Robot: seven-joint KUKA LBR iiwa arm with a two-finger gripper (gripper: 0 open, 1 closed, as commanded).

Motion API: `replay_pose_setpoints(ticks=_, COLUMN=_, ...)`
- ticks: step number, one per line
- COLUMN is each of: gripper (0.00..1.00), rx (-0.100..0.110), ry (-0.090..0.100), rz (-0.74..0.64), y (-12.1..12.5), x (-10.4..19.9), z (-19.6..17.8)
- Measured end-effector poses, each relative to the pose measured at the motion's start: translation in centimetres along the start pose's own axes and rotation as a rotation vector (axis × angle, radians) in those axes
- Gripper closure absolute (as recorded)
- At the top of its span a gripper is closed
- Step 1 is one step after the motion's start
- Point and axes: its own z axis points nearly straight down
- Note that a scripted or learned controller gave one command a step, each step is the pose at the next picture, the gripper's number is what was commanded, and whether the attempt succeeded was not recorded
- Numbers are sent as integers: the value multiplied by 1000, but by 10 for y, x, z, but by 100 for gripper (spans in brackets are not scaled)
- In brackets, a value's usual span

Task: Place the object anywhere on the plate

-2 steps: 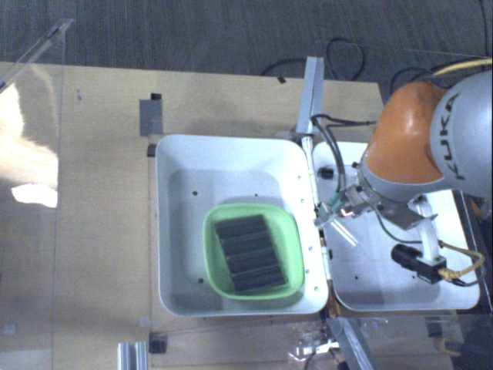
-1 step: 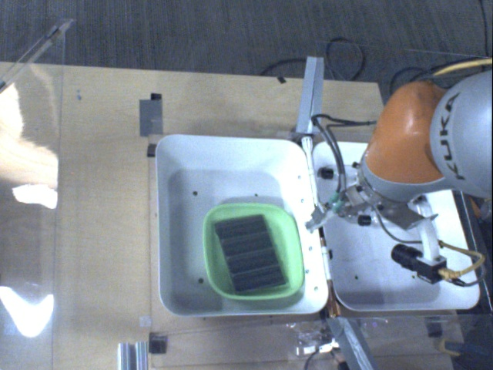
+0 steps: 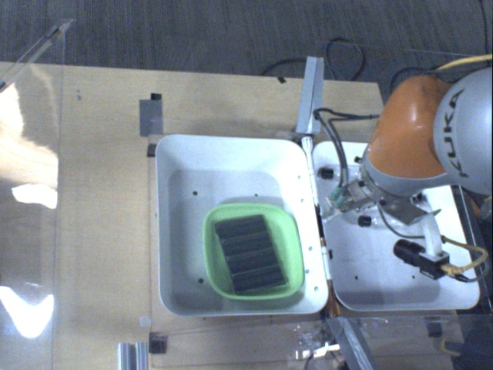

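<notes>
A green square plate sits in the left bin, toward its front right. On the plate lies a dark grey ridged rectangular object, flat and slightly angled. My gripper hangs over the right bin, near its left wall, mostly hidden under the orange wrist band. It is well apart from the plate and the object, with the bins' shared wall between them.
A grey metal post rises behind the bins where they meet. Black cables trail from the arm over the right bin. Wooden bench surface stretches to the left, under a clear sheet.
</notes>
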Motion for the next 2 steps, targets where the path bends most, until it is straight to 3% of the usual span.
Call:
replay_pose_setpoints(ticks=1, gripper=0, rx=0, ry=0, rz=0, y=0, x=0, z=0)
replay_pose_setpoints(ticks=2, gripper=100, rx=-7, ry=-2, rz=-2, y=3, x=0, z=-11)
